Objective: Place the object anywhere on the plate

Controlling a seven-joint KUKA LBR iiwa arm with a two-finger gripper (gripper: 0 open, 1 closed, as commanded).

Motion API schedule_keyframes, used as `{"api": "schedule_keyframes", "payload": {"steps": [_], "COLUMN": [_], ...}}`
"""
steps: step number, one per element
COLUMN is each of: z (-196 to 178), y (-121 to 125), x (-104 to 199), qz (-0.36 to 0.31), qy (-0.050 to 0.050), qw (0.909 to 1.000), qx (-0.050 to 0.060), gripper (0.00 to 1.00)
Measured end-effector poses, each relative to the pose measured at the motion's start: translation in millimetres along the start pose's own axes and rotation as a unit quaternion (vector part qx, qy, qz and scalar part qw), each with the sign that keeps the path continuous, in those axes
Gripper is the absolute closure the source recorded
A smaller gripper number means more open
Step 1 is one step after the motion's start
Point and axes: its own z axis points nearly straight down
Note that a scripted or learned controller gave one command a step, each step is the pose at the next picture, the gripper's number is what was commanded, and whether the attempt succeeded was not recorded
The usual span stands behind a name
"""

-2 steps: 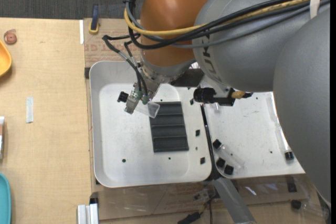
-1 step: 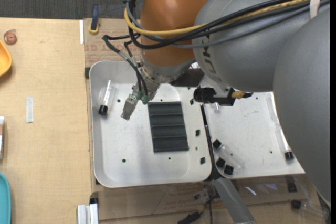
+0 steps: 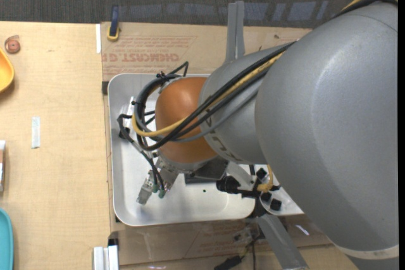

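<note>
Honestly can't spot the object or the plate; the arm (image 3: 297,117) covers most of the white bin (image 3: 120,155). The gripper (image 3: 150,190) sits low over the bin's near-left part, tilted down-left, orange band (image 3: 180,117) right above it. Can't tell how the fingers stand. My take: come straight down, confirm something's actually pinched before lifting, then keep the carry slow and release low over the plate.

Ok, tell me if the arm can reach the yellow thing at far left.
Possibly: the gripper sits low in the white bin; only its left wall and open bench separate it from the yellow thing.
</note>
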Motion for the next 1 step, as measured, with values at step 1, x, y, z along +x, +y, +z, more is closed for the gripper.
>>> {"api": "schedule_keyframes", "payload": {"steps": [1], "z": [6.7], "y": [24.0], "x": [-36.8], "qz": [-0.340], "qy": [-0.001], "qw": [0.9402], "qx": [-0.002], "gripper": [0.00]}}
